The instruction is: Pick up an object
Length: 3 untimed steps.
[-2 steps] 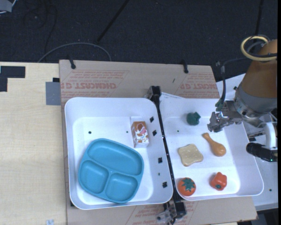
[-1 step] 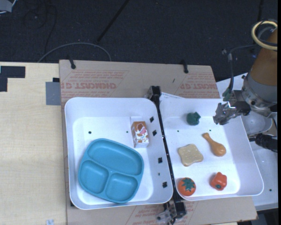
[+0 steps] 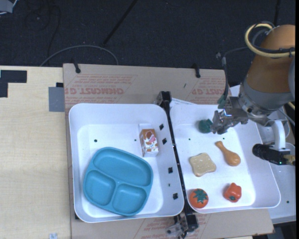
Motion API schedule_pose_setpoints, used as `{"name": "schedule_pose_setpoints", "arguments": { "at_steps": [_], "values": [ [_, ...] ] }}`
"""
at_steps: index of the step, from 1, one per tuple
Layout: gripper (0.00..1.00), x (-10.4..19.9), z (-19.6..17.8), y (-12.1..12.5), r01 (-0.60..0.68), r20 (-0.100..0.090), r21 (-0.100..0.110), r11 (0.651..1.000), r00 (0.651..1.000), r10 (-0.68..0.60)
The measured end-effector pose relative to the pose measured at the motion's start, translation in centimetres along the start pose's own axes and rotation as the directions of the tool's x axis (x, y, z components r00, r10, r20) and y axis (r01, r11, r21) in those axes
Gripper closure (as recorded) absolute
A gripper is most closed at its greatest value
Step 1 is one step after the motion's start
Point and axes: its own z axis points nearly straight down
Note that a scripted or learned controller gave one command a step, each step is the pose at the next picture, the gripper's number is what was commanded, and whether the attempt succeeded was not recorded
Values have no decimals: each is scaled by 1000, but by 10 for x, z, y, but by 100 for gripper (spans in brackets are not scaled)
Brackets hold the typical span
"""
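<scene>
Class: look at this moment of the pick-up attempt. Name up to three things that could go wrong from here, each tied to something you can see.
1. The pincer sits beside the green object, which is partly hidden; it may be nudged away rather than gripped.
2. That object lies near the right bin's back wall, so a push could wedge it there.
3. The chicken drumstick lies just below the pincer; a low sweep might knock it.

Even overhead light, white bins [image 3: 79, 133] bright, floor dark, soft shadows, slight overall blur.
</scene>
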Motion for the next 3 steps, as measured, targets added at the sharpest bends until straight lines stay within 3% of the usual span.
{"name": "schedule_pose_setpoints", "arguments": {
  "at_steps": [1,3],
  "values": [
    [100,50,3,8,-4,2,-1,1000,1000,4],
    [100,157,48,13,-1,1,2,1000,1000,1]
  ]
}}
